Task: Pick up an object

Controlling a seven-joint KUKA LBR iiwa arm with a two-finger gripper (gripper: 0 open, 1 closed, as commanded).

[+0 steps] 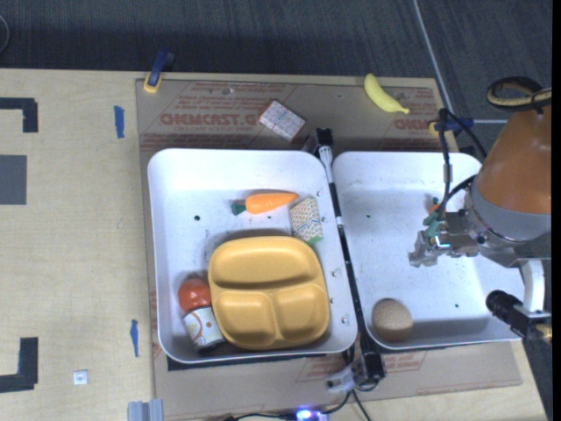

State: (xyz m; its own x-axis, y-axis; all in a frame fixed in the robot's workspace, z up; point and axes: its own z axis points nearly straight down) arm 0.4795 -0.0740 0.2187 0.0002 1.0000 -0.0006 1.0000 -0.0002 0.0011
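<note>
The left bin (166, 191) holds a yellow divided tray (267, 289), an orange carrot (267, 203), a small speckled packet (306, 218) and a red-capped little bottle (198, 312) at the tray's left. A brown roundish lump (392, 318) lies in the right bin (386, 182) near its front edge. My gripper (428, 249) hangs over the right half of the right bin, above bare bin floor, up and to the right of the brown lump. I see nothing between its fingers.
A yellow banana (385, 95) and a small patterned card (280, 119) lie on the cardboard behind the bins. A black divider bar (337, 226) runs between the bins. The arm's orange band (524, 169) covers the right bin's right edge.
</note>
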